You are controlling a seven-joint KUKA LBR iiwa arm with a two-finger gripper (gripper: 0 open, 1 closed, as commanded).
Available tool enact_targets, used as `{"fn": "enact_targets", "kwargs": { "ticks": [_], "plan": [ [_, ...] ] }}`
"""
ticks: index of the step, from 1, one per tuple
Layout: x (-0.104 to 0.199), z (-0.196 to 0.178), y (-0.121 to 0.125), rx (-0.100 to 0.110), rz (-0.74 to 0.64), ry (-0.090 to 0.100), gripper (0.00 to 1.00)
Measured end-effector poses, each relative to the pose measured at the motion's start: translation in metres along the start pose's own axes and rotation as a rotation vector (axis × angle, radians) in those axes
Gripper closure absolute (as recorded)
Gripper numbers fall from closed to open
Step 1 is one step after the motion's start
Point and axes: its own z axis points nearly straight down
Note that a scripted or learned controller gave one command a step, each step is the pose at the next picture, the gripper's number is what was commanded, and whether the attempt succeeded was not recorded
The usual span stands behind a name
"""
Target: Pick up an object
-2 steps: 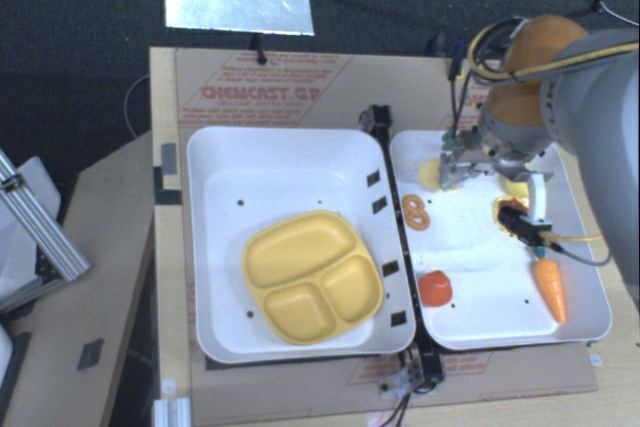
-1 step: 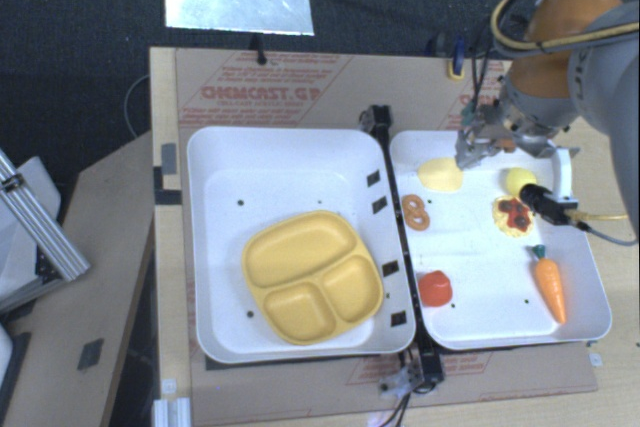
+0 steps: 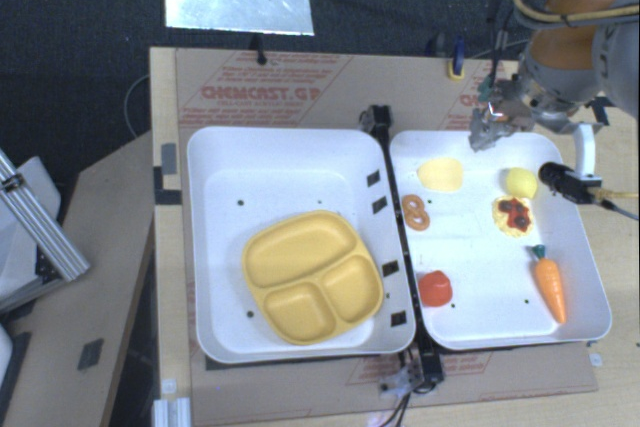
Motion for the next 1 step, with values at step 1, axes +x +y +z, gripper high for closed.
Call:
{"fn": "enact_targets", "kwargs": {
  "ticks": [1],
  "plan": [
    [0.0602, -0.0098, -0.0027, 0.006, -0.006, 0.003, 1.00]
  ]
}}
